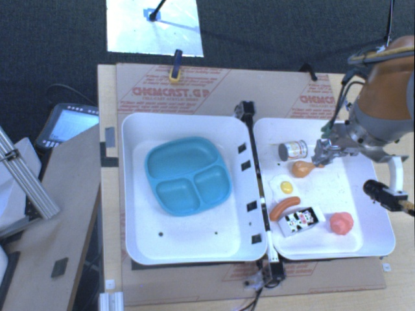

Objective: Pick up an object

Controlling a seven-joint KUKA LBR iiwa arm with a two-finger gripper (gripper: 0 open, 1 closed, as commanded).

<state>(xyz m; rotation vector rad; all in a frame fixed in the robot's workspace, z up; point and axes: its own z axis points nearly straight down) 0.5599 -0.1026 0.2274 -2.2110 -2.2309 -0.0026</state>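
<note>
Arm's reaching in from the right, tool (322, 154) down low beside the drumstick (302, 168); can't tell its state.

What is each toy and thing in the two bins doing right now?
blue tray: flat in the left bin, nothing on it
can: lying on its side
chicken drumstick: lying by the gripper
fried egg: flat
sausage: lying down
cow-print box: lying flat
pink lump: resting, untouched

Red print reading "CHEMCAST GP" runs across the cardboard sheet (170, 91) behind the left bin. A similar red mark at the sheet's right end is too cut off to read.
</note>
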